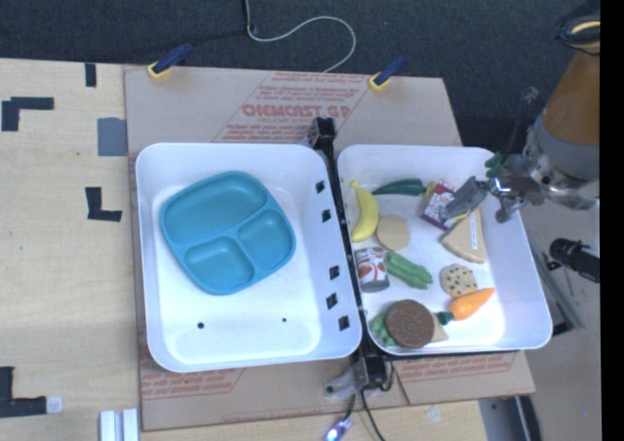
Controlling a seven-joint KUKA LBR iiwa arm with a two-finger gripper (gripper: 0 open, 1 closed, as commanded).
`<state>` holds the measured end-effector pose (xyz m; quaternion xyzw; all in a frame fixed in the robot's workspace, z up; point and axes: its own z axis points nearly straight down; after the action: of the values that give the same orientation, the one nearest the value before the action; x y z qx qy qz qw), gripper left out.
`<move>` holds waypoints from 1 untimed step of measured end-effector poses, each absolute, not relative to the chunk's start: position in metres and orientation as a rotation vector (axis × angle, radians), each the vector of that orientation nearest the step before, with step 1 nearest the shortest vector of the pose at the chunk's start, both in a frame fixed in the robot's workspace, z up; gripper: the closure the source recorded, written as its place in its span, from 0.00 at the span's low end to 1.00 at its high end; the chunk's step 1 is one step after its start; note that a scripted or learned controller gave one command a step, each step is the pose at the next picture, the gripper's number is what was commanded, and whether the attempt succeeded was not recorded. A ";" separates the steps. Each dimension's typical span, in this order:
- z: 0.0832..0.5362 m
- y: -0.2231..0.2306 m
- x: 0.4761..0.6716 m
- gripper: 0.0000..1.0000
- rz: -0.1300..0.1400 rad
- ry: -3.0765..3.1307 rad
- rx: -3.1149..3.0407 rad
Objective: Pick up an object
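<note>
Near edge of right bin (517,337): burger (409,323) by front rim, carrot (472,302) just right of it, cookie (456,279) behind. Mid bin: green veg (408,269), can (371,268) next to divider, round biscuit (394,232), banana (364,212). Cheese wedge (467,236) lies right-centre, directly below gripper (475,194); small red packet (438,203) just left of the claw. Claw hangs over bin's far right; clenched or released: cannot tell. Bare floor along right wall. Left bin (166,327) holds blue tray (227,231), w/ open floor in front.
</note>
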<state>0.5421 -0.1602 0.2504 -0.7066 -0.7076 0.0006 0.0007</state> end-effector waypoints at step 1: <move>0.366 -0.144 0.521 0.00 -0.010 -2.232 -2.225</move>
<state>0.5208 -0.1445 0.3663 -0.7061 -0.7081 -0.0033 -0.0051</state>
